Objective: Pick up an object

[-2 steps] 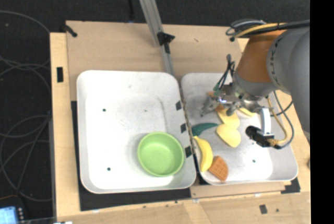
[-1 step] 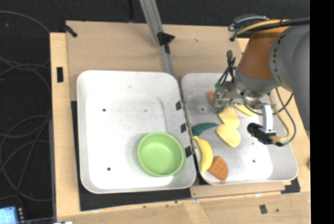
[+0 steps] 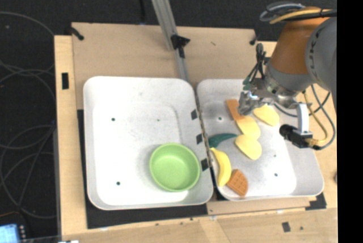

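Sitting side by side on a tan bench (image 3: 125, 55) are two shallow white bins. The left bin (image 3: 125, 111) holds a single light green bowl (image 3: 174, 166), upright near its front right corner. The right bin (image 3: 283, 174) holds a cluster of small food-shaped pieces: an orange wedge (image 3: 232, 108) near the back, three pale yellow rounded pieces (image 3: 249, 146) bunched in the middle, a dark green leaf-like piece (image 3: 221, 138) by the bin's left wall, and at the front left a yellow banana (image 3: 222, 165) touching a brown waffle-like square (image 3: 239, 183).

The arm (image 3: 295, 55) reaches in from the right, its orange band above the wrist, bent down over the back of the right bin. The gripper (image 3: 248, 101) points down among the pieces; whether it is closed or apart cannot be told. It sits just beside the orange wedge and right above the topmost yellow pieces, near touching them. The banana and waffle lie well apart from it, toward the front.
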### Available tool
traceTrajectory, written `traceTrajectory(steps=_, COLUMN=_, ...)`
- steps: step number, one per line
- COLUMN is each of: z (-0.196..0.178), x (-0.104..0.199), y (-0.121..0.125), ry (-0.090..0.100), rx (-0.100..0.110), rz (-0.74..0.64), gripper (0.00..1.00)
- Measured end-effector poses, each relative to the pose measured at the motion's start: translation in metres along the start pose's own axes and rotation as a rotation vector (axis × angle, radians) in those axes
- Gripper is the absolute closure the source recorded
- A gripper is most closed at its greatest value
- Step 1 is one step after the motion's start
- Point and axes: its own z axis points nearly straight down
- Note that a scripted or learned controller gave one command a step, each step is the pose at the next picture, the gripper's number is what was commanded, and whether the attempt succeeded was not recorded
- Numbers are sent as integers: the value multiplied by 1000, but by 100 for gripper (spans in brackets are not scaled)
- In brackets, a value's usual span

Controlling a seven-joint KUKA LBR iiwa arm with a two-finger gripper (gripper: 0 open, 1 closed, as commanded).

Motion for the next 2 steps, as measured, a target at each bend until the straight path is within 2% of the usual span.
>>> traceTrajectory(steps=1, z=-40, x=-1, y=2, ry=0, rx=-1, rz=-6, gripper=100)
traceTrajectory(steps=2, z=-55, x=56, y=3, ry=2, rx=1, rz=-13, gripper=100)
